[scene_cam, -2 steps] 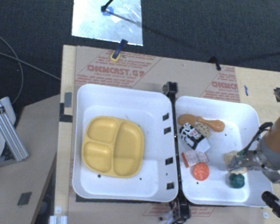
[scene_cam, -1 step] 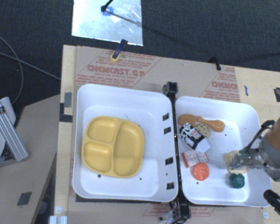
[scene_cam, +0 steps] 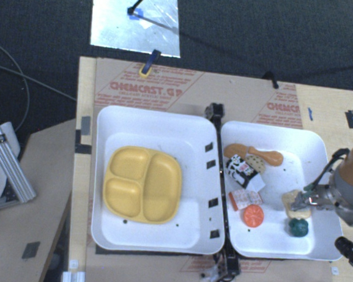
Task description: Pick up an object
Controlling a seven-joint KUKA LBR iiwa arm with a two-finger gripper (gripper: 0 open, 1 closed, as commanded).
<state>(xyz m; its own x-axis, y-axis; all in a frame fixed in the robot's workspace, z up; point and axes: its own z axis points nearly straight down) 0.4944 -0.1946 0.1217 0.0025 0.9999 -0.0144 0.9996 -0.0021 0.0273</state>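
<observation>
My gripper (scene_cam: 311, 200) reaches in from the right over the right bin (scene_cam: 299, 142), near its right side. It is right against a pale tan lump (scene_cam: 292, 203), and the view does not show whether the lump is held. Just below the gripper lies a dark green ball (scene_cam: 298, 227). An orange-red ball (scene_cam: 253, 216) sits further left. Beside it are a white and red packet (scene_cam: 243, 198) and a black-and-white toy (scene_cam: 241, 169). A tan drumstick-shaped piece (scene_cam: 262, 156) lies at the back of the bin.
The left bin (scene_cam: 129, 122) holds a yellow divided plate (scene_cam: 142, 184). A black divider with clips (scene_cam: 220, 178) runs between the bins. The arm's grey body (scene_cam: 352, 183) covers the right bin's right wall. Cardboard lies under both bins.
</observation>
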